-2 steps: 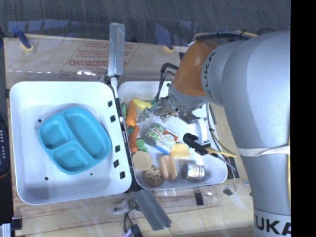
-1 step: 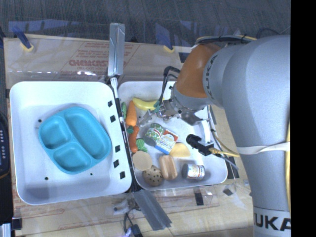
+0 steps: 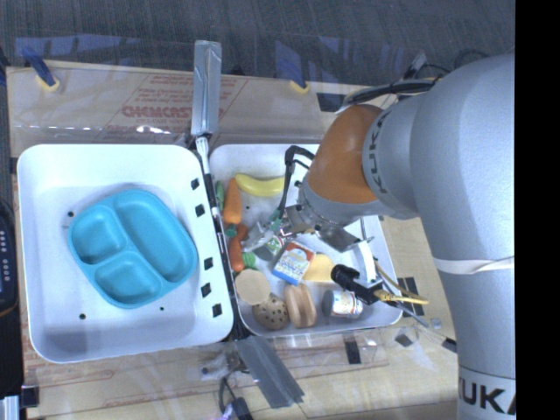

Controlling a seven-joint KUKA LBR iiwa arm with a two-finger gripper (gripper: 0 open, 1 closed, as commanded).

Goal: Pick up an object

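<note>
The right bin (image 3: 262,156) holds a heap of small toy foods. A yellow banana (image 3: 258,185) lies at the back, with an orange carrot (image 3: 232,202) along the left wall. A small blue and red carton (image 3: 293,262) sits in the middle beside a yellow block (image 3: 320,268). Along the front lie a tan disc (image 3: 249,285), a holed cookie (image 3: 271,311), a bun (image 3: 300,304) and a can (image 3: 343,304). My gripper (image 3: 271,228) hangs low over the heap, just in front of the banana and left of the carton, among small green and silvery pieces.
The left bin (image 3: 44,234) holds a blue divided tray (image 3: 131,245). A second orange piece (image 3: 234,252) lies by the wall between the bins. The arm's grey body and orange band (image 3: 346,160) cover the right bin's back right part.
</note>
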